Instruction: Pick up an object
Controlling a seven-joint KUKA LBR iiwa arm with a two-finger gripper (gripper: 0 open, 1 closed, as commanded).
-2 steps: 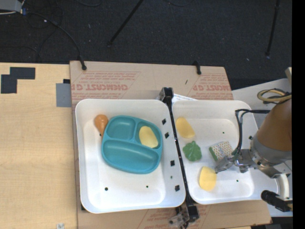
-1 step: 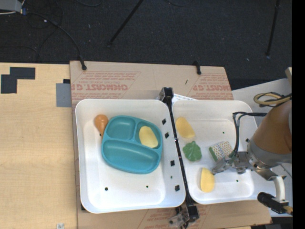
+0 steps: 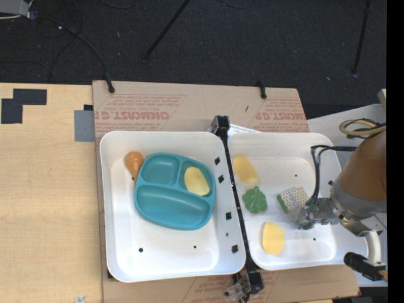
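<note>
The right bin (image 3: 297, 150) holds a yellow oblong piece (image 3: 245, 168) at its upper left, a green leafy piece (image 3: 254, 200) in the middle, a yellow rounded piece (image 3: 273, 238) near the front, and a small patterned white and green object (image 3: 291, 199). My gripper (image 3: 308, 218) reaches in from the right and sits low in this bin, just right of and below the patterned object. Nothing shows between its fingers.
The left bin (image 3: 120, 238) carries a teal divided plate (image 3: 173, 191) with a yellow piece (image 3: 197, 181) in its upper right compartment, and an orange object (image 3: 133, 161) beside the plate's left rim. A black divider (image 3: 230, 201) separates the bins. Cardboard lies behind.
</note>
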